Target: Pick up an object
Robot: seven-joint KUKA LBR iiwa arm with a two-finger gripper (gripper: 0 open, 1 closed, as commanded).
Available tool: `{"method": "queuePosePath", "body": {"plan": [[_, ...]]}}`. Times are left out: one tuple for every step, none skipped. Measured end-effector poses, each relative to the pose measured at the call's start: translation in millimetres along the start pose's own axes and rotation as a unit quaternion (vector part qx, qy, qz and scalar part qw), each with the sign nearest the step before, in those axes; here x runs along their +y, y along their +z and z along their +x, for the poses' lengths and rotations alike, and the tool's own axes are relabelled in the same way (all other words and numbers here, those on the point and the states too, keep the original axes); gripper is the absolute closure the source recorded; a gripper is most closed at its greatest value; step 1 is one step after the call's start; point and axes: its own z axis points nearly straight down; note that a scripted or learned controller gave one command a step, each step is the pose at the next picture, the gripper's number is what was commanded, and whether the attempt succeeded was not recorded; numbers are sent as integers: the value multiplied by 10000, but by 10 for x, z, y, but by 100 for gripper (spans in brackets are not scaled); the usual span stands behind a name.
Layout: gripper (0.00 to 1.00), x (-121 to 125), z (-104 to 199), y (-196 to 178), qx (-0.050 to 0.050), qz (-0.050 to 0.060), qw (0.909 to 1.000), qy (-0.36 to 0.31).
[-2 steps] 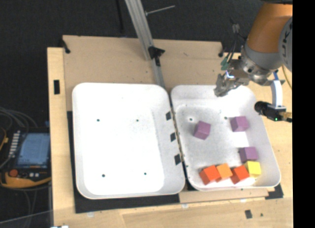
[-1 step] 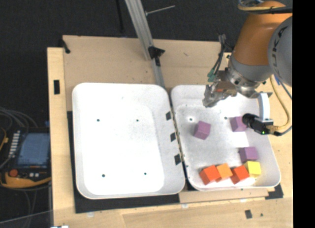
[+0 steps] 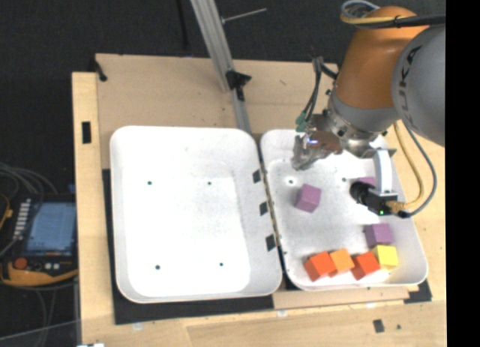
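Observation:
The gripper (image 3: 304, 154) hangs over the back left part of the right bin (image 3: 289, 259), under the orange-banded wrist. A purple cube (image 3: 307, 198) lies on the bin floor a little in front of it, apart from it. Another purple cube (image 3: 379, 234) sits toward the right side. Along the front wall lie a red-orange block (image 3: 321, 264), an orange block (image 3: 343, 259), a red block (image 3: 366, 264) and a yellow block (image 3: 387, 255). A bit of purple (image 3: 366, 183) peeks out beside the arm's black fitting.
The left bin (image 3: 184, 210) lies beside the right one, joined by black clips. A grey metal pole (image 3: 214, 38) slants up from behind the bins. A screened device (image 3: 45, 229) with cables sits off the bench at left.

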Motion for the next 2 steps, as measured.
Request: {"method": "queuePosePath", "body": {"plan": [[100, -258, 423, 98, -3, 10, 10000, 3], [100, -312, 940, 156, 2, 8, 10000, -7]]}}
